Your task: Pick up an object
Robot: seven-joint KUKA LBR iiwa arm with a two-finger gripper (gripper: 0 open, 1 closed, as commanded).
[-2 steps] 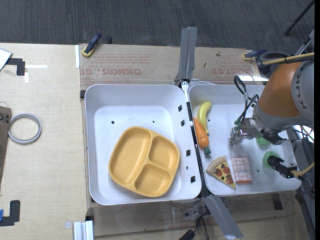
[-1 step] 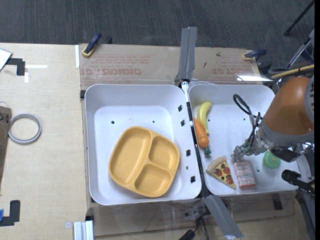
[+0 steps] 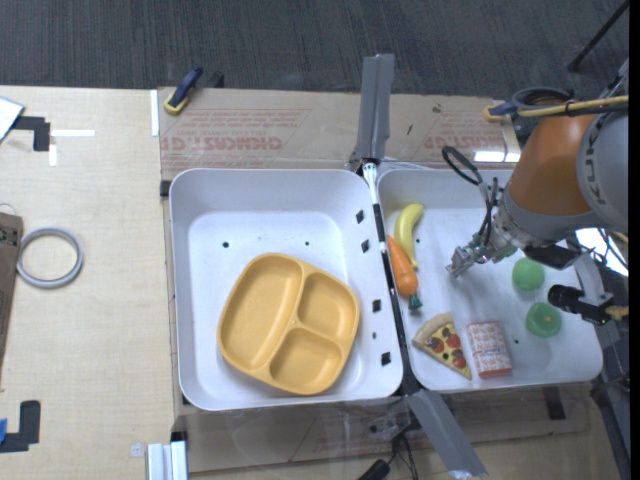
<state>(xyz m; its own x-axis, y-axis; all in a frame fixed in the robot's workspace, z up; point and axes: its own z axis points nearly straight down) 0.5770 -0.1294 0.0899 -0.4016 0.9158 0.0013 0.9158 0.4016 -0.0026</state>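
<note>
Your gripper [image 3: 467, 260] hangs low over the right bin [image 3: 440, 190], above bare floor between the carrot [image 3: 402, 266] and the green ball [image 3: 528, 274]; whether it is open or closed cannot be told from this view, and nothing is seen held in it. Treat the carrot as the likely nearest target: it lies against the bin's left wall, touching the banana [image 3: 407, 226] at its upper end. Its long axis runs roughly top to bottom in the view, slightly slanted, with the green tip pointing toward the near edge and the pizza slice [image 3: 445, 345]. Expect 3 risks. First, a descent from the present position would close on bare floor, since no object lies directly beneath. Second, the wall and the banana leave little room on the carrot's left side, so a finger may strike either one. Third, closing along the long axis instead of across it would let the tapered body slip out. The green ball and the green cup [image 3: 543, 319] may roll if nudged.
</note>
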